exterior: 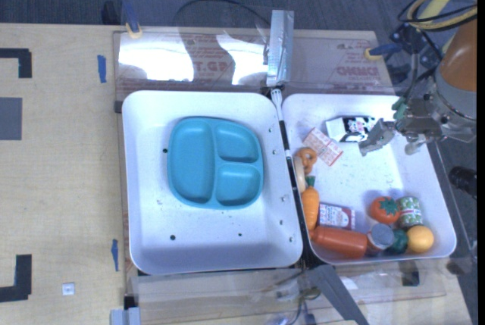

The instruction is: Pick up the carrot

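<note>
Gripper waits high in the right bin; carrot lies untouched by the divider.

From where I stand, the gripper (392, 135) hangs over the upper right part of the right bin (443, 191), its two fingers spread apart with nothing between them. The carrot (309, 206) rests well apart from it, lower left, pressed against the bin's left wall, its green top pointing up toward a pretzel (305, 157) and its tip just beside a small ketchup packet (336, 217) and a red bottle (341, 241). It looks like a light, stiff plastic toy, smooth and tapered, so likely to slip; I'd take it across the thick orange middle, though the wall crowds one side.
</note>
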`<act>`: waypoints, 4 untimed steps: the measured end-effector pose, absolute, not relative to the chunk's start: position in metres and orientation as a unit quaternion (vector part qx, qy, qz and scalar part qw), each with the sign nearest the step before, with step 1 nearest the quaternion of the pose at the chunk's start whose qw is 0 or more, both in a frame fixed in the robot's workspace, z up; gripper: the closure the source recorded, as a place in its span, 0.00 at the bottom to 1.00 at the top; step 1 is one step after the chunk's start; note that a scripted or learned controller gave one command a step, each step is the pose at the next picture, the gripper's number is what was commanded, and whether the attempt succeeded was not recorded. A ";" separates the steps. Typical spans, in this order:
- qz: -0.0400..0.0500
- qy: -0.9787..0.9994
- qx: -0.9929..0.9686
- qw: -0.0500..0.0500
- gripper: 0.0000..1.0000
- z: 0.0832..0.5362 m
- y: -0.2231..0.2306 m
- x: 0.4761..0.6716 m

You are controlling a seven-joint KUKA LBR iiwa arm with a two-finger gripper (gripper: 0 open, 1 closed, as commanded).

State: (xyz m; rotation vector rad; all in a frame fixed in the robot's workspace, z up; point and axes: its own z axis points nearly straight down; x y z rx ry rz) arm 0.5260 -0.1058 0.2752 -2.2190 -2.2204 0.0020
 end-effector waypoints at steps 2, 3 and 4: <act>-0.003 -0.588 -0.809 -0.001 0.00 0.087 -0.126 0.514; -0.002 -0.530 -0.848 -0.001 0.00 0.086 -0.185 0.550; -0.003 -0.529 -0.848 -0.003 1.00 0.098 -0.186 0.551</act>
